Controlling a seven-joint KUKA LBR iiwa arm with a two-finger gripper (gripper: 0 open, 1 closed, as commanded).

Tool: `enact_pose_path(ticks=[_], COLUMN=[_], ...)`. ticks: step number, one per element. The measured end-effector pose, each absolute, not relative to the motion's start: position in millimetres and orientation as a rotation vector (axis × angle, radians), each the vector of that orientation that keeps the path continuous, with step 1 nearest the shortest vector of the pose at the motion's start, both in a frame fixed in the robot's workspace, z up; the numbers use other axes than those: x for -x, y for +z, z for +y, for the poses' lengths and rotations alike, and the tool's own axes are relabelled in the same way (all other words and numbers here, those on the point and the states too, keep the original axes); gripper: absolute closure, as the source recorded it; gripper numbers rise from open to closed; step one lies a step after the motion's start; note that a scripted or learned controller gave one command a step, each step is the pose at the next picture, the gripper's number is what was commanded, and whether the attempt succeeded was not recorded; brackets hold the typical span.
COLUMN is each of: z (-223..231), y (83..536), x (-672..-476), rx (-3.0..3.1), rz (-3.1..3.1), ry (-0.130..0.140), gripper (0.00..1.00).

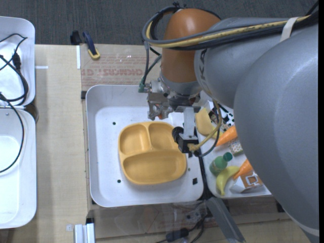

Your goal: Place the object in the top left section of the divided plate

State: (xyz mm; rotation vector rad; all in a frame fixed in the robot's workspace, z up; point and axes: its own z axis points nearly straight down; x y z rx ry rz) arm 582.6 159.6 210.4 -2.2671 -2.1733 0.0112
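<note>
A yellow divided plate point(152, 158) lies in the middle of the white bin point(101, 151). It has two small sections at the back and one large section at the front. All three sections look bare. My gripper point(158, 111) hangs just over the plate's back rim, between the two small sections and closer to the right one. No object shows between or under it. The big grey arm and its orange band cover much of the bin's right side.
The bin to the right holds a pale yellow piece point(204, 121), two carrots point(227, 135), a green bottle point(221, 162), a banana point(225, 178) and a small box point(250, 182). Far left, a white tub point(15, 196) carries black cables point(12, 80).
</note>
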Motion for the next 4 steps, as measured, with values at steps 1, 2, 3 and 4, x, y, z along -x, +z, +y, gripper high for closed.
enact_pose_path(ticks=[1, 2, 3, 4], z=[164, 226, 176, 170], y=[214, 94, 97, 99], x=[-580.5, -549.1, -518.6, -514.4], rx=[2.249, 2.202, 2.439, 2.428], rz=[-2.192, -2.239, -1.963, -1.968], ry=[0.013, 0.013, -0.051, -0.054], gripper=[1.00, 1.00, 1.00, 1.00])
